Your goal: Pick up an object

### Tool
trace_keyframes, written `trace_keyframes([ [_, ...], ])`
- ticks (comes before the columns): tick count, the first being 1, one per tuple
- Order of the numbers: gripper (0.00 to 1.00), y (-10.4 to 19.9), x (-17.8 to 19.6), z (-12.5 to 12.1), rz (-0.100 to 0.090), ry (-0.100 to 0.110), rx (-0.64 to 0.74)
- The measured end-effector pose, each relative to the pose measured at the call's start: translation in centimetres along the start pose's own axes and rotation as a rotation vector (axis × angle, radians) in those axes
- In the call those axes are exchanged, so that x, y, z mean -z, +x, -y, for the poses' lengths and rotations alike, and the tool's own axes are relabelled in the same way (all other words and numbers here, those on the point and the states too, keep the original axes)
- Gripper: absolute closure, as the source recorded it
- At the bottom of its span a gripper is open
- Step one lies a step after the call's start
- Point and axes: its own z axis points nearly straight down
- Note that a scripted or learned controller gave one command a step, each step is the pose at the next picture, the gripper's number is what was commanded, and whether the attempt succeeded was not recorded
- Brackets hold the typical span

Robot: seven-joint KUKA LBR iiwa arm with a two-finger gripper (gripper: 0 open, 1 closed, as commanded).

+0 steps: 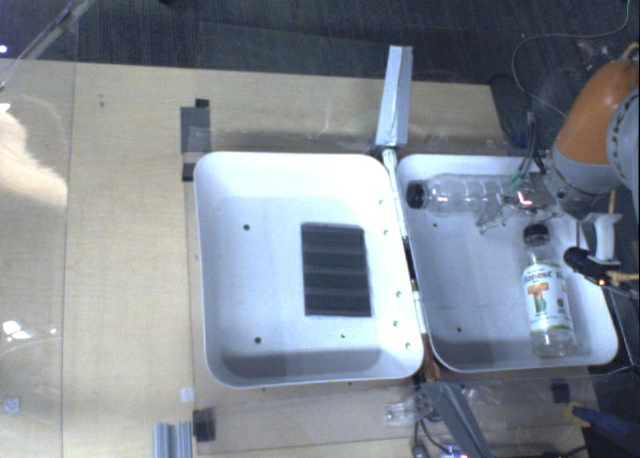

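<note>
A wooden bench (120, 246) carries two shallow white bins. The left bin (230, 246) holds a dark ribbed pad (336, 269), flat near its middle. The right bin (470, 286) holds two bottles. A labelled bottle (548, 306) lies by the right wall, black cap toward the far side, and a clear bottle (455, 193) lies along the far wall, cap pointing left. The gripper (520, 198) hangs at the clear bottle's base end; whether it is open or closed cannot be told.

Two white bins. In the left bin (212, 276): one dark ribbed slab (336, 269). In the right bin (470, 291): two clear bottles, one unlabelled bottle (455, 193) far, one labelled bottle (548, 308) near right.
</note>
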Motion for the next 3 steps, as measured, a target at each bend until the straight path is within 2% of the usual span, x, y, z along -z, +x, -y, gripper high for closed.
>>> trace_keyframes([
  [1,0.0,0.04,-0.02,-1.9,0.02,0.038,0.16],
  [2,0.0,-0.46,-0.09,-2.13,0.004,0.042,0.185],
  [3,0.0,-0.22,0.14,-1.97,0.026,0.016,0.322],
])
